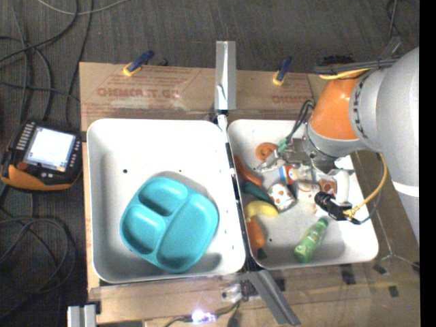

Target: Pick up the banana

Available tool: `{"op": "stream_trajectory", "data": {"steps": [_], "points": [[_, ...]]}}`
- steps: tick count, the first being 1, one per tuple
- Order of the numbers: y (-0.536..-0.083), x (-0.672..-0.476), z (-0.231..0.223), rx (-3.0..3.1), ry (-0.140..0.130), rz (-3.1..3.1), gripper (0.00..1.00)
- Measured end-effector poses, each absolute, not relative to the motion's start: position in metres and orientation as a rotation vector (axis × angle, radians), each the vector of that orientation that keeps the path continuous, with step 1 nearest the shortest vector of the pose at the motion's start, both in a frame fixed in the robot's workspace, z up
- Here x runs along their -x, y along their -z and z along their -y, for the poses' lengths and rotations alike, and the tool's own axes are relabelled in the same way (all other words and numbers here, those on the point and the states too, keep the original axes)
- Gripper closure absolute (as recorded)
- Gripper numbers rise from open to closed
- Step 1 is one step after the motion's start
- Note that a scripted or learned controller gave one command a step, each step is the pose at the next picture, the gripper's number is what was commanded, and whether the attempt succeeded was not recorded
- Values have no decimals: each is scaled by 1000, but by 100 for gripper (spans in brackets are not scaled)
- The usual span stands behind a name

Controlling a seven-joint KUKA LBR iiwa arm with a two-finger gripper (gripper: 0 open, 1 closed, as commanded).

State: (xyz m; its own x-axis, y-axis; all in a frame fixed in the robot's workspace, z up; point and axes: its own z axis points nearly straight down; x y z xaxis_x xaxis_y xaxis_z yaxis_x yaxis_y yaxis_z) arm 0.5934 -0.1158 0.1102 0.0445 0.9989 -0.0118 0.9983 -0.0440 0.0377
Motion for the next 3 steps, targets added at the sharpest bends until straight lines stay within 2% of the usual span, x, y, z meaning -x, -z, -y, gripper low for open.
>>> {"op": "stream_trajectory", "data": {"steps": [1,2,3], "points": [[-115,-497,102,-2119,3,-2325,0],[-183,-538,65,-2035,1,-2395,0],[-191,-538,65,-2037,2,-2397,100]]}}
